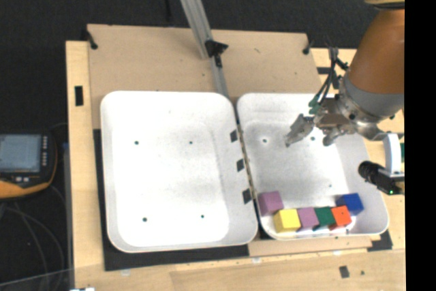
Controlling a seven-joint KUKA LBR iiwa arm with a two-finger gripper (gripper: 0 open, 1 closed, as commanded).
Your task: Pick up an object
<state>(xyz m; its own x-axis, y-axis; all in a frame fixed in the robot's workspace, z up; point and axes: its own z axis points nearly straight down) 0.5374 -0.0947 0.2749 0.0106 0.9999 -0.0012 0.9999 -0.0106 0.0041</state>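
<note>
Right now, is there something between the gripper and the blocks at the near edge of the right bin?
Nothing visible does. The gripper hangs over bare floor of the right bin, and the blocks lie in a row along its near wall.

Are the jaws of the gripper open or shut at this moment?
Open. The gripper hangs over the right bin with its jaws spread apart, white bin floor showing between them, nothing held.

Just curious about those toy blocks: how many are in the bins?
6, all along the right bin's near edge: purple block, yellow, purple, green, orange, blue. More could hide behind them.
</note>
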